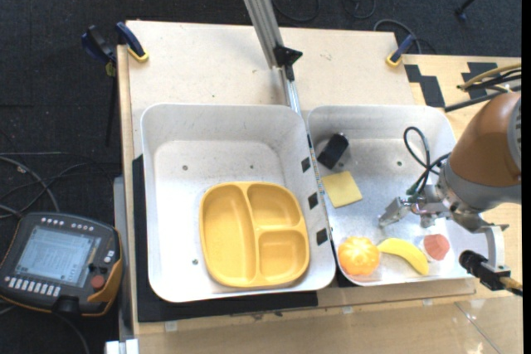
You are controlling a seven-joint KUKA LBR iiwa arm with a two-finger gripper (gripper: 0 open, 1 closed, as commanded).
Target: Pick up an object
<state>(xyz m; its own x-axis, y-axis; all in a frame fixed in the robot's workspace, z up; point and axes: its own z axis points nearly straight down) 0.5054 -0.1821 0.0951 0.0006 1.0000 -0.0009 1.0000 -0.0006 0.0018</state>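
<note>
Gripper sits low in the right bin, coming in from the arm at the right edge of the view. Two fingers look spread apart with nothing between them, though they're small and a bit hard to read

Relative to the gripper:
- banana: just below/toward the camera, lying flat on the bin floor, near but apart from the fingertips
- orange: below and to the left, touching or almost touching the banana's left end, against the near wall of the bin
- small red object: below and slightly right, just beside the banana's right end; can't tell what it is
- yellow flat square, looks like a sponge or cheese slice: left and slightly farther from the camera, well clear of the fingers
- black block: farther left and up, next to the divider between the bins
- black cable loop: just above the gripper, off the wrist

Left bin is well off to the gripper's left and holds a yellow three-compartment plate, flat on the floor, compartments facing up

Teach pendant on the floor far left of the bench
</note>
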